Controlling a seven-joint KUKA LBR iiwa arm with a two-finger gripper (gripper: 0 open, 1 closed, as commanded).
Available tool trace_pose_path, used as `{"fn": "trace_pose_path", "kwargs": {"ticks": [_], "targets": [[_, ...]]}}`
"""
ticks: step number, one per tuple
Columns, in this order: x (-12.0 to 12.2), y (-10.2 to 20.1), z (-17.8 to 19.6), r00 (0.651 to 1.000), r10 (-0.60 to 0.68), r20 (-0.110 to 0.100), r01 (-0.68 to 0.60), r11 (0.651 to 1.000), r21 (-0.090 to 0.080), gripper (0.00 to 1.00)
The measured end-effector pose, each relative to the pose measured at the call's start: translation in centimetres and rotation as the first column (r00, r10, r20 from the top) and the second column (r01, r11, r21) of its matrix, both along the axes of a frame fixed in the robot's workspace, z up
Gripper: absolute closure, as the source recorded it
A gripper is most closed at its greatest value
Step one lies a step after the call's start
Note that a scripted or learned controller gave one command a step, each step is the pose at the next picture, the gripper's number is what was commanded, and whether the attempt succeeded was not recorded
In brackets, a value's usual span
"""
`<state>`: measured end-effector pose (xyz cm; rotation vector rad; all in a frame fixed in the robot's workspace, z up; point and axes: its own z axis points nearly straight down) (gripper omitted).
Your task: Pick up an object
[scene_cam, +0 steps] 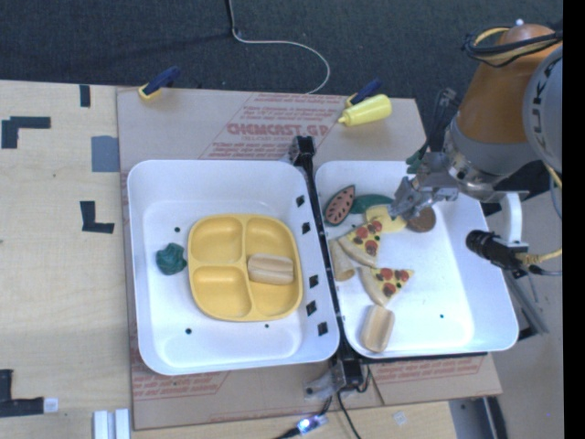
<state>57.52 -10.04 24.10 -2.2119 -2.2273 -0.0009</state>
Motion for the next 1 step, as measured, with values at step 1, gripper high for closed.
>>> {"fn": "trace_pose_path", "kwargs": {"ticks": [1], "targets": [[-0.84,5.02,0.27,1.0,0.0,-0.001,0.0,1.0,0.0,1.0]]}}
